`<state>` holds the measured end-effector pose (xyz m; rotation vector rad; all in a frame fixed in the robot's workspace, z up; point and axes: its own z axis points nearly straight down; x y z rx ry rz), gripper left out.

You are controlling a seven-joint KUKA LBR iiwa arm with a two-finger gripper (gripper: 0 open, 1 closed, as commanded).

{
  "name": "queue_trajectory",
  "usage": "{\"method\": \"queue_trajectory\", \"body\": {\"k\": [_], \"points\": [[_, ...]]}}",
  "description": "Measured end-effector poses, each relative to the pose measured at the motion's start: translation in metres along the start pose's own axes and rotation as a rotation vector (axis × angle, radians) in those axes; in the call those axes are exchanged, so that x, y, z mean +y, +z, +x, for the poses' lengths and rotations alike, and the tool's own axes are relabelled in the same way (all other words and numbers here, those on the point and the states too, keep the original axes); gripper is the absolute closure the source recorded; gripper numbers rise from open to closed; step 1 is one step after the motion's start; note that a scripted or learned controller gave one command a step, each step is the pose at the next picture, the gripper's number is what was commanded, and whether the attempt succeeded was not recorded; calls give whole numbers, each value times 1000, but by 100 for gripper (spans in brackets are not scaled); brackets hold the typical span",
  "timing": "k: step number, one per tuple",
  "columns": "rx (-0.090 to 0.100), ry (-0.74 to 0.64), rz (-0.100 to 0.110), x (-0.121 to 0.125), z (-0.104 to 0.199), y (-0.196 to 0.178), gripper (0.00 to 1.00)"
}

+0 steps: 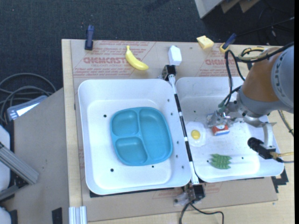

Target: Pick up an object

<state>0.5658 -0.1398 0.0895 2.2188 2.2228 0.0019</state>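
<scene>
**A:** Your likeliest target is the small red and white object, lying on the floor of the right bin directly beneath the gripper. It looks like a light, rigid toy piece, so I'd expect it to lift easily but to skid on the smooth plastic if you clip one edge. Take it across its narrow width, squarely over the middle.

**B:** And the tool itself?

**A:** You can see it low over that object, possibly touching it, but whether it is spread or closed I cannot tell; nothing shows plainly between its tips, so don't count it as held.

**B:** What else sits close?

**A:** Just to the gripper's left is a fried egg toy, flat and probably hard to pinch. Below the gripper, nearer the bin's front rim, lies a green pea pod, likely soft plastic. Further left, in the other bin, rests a blue divided plate, well apart from your work.
</scene>
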Motion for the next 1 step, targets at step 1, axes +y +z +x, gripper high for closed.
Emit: {"method": "queue_trajectory", "body": {"k": [1], "points": [[0,1,1,16,55,-95,100]]}}
